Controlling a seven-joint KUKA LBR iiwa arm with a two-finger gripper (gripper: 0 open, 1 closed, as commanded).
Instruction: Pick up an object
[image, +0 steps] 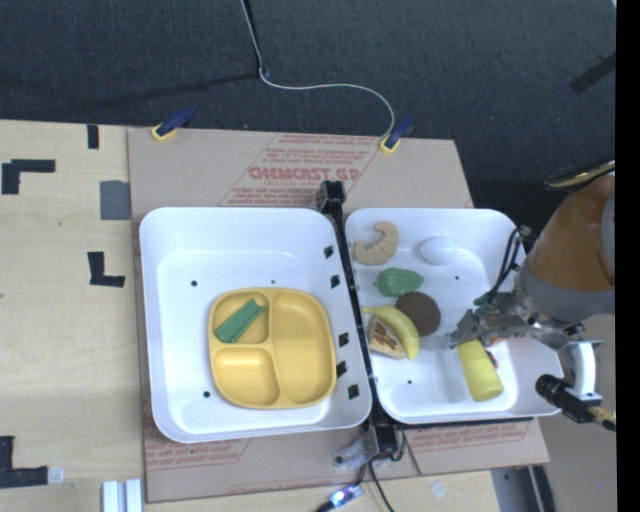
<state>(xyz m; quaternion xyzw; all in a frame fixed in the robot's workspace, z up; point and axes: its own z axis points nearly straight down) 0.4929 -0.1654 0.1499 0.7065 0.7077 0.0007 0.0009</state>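
Your gripper sits spread just above the yellow block, whose long axis runs near-right.

A yellow block lies tilted on the floor of the right bin, near its front right corner. The claw is just at its upper end.

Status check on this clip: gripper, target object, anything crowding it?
Gripper low in right bin, over yellow block; grasp unconfirmed. Brown ball and banana-like toy sit just left, apart from the block.
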